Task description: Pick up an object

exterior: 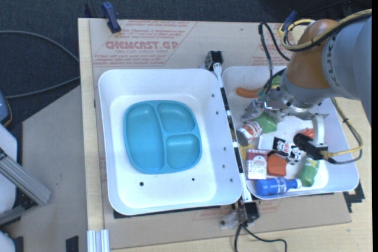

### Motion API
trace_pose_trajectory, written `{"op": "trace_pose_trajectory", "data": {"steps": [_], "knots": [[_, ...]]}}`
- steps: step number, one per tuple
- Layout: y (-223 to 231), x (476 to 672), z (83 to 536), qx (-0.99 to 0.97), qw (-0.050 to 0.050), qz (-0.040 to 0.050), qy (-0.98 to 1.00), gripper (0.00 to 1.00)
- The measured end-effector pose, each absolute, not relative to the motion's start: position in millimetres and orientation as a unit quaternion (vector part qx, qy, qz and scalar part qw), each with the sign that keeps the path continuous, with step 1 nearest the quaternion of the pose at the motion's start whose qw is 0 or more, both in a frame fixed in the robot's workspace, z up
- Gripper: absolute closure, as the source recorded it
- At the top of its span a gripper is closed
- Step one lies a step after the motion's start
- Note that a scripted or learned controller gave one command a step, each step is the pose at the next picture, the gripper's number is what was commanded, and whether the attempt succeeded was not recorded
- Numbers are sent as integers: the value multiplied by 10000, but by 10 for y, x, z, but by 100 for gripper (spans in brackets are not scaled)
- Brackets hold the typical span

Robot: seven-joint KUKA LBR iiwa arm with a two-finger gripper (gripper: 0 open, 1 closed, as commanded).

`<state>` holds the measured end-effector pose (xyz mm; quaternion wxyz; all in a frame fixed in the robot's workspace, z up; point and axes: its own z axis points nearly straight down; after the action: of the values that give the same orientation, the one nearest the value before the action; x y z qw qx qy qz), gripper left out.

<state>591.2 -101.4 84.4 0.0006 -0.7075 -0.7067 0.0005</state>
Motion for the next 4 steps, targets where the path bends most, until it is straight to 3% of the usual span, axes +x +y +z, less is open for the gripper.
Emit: {"op": "trace_pose_trajectory", "data": {"steps": [1, 2, 3, 4], "knots": [[-1062, 5414, 847, -7074, -3, -1, -7068, 0], [-1058, 5429, 960, -7074, -19, -17, -7068, 100], [-1519, 5362, 2017, -7074, -11, -1, -7069, 100], [-1515, 5361, 2014, -7072, -6, -2, -7070, 0]]}}
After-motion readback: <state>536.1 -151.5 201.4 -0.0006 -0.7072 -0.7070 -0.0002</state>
